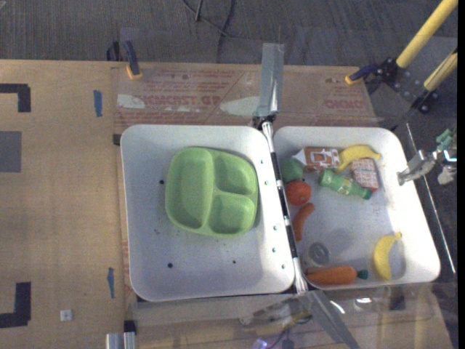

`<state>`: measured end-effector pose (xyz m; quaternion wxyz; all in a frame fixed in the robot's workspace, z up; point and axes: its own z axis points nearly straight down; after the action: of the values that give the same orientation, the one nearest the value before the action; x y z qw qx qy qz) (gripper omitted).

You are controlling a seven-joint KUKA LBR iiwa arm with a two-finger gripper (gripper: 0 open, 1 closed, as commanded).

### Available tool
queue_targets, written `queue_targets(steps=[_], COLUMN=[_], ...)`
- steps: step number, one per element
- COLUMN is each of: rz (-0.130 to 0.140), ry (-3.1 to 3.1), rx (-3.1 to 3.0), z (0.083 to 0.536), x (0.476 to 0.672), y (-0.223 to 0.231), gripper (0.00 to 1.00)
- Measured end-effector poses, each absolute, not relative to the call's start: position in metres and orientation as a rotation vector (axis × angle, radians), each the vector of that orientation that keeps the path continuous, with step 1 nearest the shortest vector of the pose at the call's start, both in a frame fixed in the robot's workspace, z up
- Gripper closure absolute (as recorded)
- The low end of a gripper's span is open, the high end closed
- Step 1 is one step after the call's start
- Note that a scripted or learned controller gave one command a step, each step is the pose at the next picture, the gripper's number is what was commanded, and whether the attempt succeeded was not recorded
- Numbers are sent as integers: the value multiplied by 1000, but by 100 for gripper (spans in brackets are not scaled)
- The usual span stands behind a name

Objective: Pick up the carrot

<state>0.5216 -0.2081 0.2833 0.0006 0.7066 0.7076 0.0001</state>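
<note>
1. Camera view, layout: a tan worktop (58, 195) carries two shallow white bins side by side, the left bin (145, 260) and the right bin (414, 224), whose inner rims meet along a central seam.
2. Camera view, left bin: a light green divided plate (213, 190) lies a little above the bin's middle, with its compartments facing up.
3. Camera view, the task's thing: the carrot (333, 275) lies flat in the right bin against the near wall, close to the near-left corner. Its orange body runs left to right and its small green end points right. Nothing touches it from above.
4. Camera view, near the carrot: a grey round piece (318, 253) sits just above it, and a yellow banana (386, 257) lies to its right, near the green end.
5. Camera view, the rest of the right bin: an orange-red elongated piece (302, 220) lies along the left wall, with a red tomato (297, 193) above it. A green bottle (344, 183), a small printed box (322, 157) and a second banana (360, 153) sit toward the far side.
6. Camera view, gripper: the gripper (415, 169) shows as a silvery part over the right bin's far-right rim, well apart from the carrot. I cannot tell whether it is released or clenched, and nothing can be seen held in it.
</note>
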Motion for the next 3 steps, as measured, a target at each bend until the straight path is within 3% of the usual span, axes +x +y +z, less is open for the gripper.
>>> queue_targets(steps=[1, 2, 3], rz=[0, 1, 1], ry=[2292, 2554, 2620], rx=[2149, 1830, 1728], z=[226, 116, 162], x=[504, 479, 480], y=[-96, -95, -164], gripper=[0, 0, 0])
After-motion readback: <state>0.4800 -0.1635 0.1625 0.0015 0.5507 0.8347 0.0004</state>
